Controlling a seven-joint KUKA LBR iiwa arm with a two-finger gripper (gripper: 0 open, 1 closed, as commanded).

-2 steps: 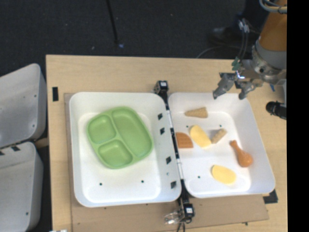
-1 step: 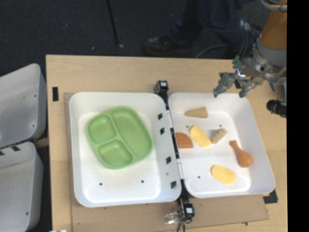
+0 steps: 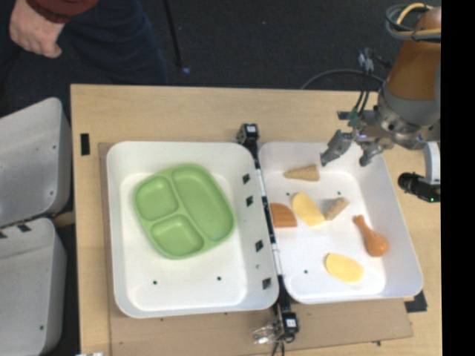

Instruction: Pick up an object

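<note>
The right bin (image 3: pixel 401 221) holds several toy food pieces: a tan wedge (image 3: pixel 303 173), a yellow piece (image 3: pixel 307 209), an orange-brown slice (image 3: pixel 282 216), a small grey-tan piece (image 3: pixel 338 208), an orange drumstick shape (image 3: pixel 370 236) and a yellow oval (image 3: pixel 344 268). My gripper (image 3: pixel 349 151) hangs over the bin's far edge, just right of and above the tan wedge. Its two dark fingers (image 3: pixel 332 150) are spread apart, open, with nothing between them.
The left bin (image 3: pixel 126 273) holds a green divided tray (image 3: pixel 184 210). A person's hand and red sleeve (image 3: pixel 37 21) show at the top left beyond the bench. White chair-like shapes (image 3: pixel 30 169) stand at the far left. Cables trail behind the arm (image 3: pixel 412 73).
</note>
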